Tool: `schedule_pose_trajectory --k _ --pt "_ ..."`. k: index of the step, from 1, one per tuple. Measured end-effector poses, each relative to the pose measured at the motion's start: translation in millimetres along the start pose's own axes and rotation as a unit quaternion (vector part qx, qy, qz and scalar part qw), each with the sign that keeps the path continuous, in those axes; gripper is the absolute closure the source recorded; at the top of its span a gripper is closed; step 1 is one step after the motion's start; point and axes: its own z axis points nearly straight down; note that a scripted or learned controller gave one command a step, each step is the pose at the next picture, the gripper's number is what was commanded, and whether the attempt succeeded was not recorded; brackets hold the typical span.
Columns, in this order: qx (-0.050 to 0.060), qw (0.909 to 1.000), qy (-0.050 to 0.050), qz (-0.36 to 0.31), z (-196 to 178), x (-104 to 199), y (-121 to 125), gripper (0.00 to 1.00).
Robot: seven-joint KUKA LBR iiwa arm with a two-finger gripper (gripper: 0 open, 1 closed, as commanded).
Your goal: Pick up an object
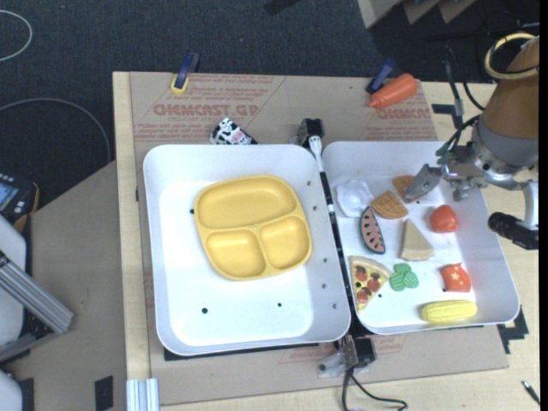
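Scanning from the left, I see the yellow divided plate (251, 227) lying alone in the left bin (163, 255), well apart from me. It is stiff but broad and flat, a poor thing for two fingers. In the right bin (505, 285) the small toy foods look like light, hard plastic, likely smooth and a little slippery. The watermelon slice (372, 230) and pizza slice (367, 280) lie flat by the left wall, hard to get under. The green piece (402, 277) sits just right of the pizza, and the corn cob (448, 312) lies near the near rim. The tan wedge (417, 242) stands taller.

My claw (432, 178) hangs over the far part of this bin, and I cannot tell how its fingers stand. The bread-like piece (389, 205) lies just left and nearer. The red tomato (443, 219) sits just nearer than the claw; I judge it the best target, taken across its round middle.
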Motion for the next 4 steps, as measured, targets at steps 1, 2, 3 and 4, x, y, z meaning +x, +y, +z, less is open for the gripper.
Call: schedule_pose_trajectory --k 1,2,3,4 --pt "-0.002 1.0 0.0 0.0 60.4 4.7 2.9 0.0" --pt "-0.005 1.0 -0.001 0.0 62.9 4.6 6.3 0.0" --pt "-0.01 1.0 0.0 0.0 50.4 5.5 8.5 1.0" --pt "-0.006 1.0 -0.002 0.0 -10.4 11.9 13.5 1.0"
